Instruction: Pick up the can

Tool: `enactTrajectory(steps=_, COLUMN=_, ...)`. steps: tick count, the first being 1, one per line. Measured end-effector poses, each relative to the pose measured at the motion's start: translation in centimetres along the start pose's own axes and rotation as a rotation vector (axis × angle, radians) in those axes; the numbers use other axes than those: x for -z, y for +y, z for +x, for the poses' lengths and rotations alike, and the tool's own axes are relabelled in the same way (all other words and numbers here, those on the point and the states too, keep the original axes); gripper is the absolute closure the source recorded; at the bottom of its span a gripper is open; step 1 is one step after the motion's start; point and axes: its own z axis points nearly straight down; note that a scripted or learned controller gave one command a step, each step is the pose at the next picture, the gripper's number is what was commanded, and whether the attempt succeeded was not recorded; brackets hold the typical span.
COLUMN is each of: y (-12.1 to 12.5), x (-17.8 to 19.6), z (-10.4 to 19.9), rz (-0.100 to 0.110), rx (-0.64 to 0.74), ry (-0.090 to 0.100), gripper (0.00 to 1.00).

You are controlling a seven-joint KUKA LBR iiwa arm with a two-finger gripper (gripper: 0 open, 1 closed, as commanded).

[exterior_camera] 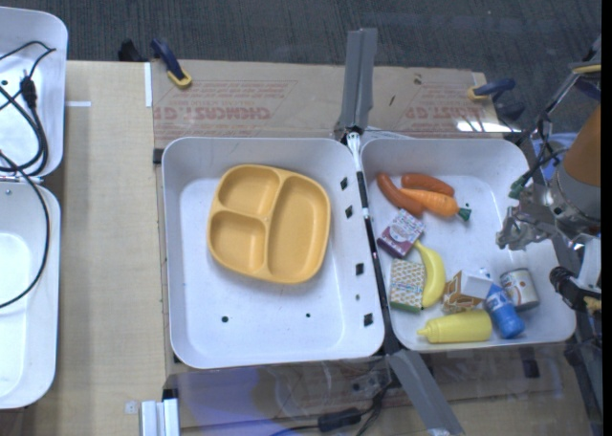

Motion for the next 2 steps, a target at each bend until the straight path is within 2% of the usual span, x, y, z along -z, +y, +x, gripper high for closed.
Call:
enactTrajectory(steps=1, y=1.7, x=-4.3, z=0.7, rz=0.002, rx=-0.097, ry=0.001, gripper=0.0)
enactTrajectory(steps=2, y=-4.4, x=-4.3, z=1.6, rz=0.003, rx=-0.076, ry=0.001, gripper=0.0)
